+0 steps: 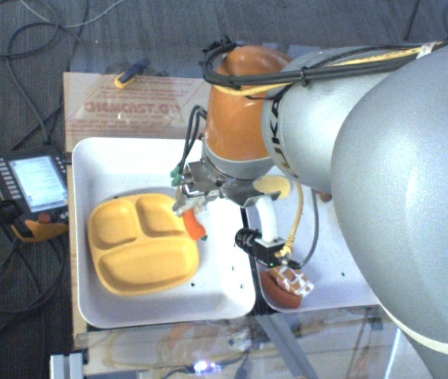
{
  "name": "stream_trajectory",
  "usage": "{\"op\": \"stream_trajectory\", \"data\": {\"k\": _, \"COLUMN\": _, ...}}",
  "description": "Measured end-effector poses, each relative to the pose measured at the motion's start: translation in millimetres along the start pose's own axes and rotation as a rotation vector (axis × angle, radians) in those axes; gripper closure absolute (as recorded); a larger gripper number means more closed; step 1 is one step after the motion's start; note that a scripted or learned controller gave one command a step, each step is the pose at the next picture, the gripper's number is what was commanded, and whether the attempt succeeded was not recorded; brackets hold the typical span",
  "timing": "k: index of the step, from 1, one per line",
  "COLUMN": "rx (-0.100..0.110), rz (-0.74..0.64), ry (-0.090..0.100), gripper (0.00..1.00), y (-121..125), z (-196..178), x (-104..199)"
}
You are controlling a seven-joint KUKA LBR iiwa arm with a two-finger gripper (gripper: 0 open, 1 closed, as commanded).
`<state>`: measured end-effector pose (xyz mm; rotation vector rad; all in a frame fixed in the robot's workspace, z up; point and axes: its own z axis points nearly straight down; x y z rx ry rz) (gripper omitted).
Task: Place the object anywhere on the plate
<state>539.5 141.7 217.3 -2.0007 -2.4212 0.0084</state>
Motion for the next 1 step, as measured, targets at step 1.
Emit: {"op": "stream_trajectory", "data": {"k": 1, "rx": 0.000, "rz": 0.000, "ry": 0.000, "gripper": 0.00, "y": 0.0, "z": -0.1, "x": -0.1}}
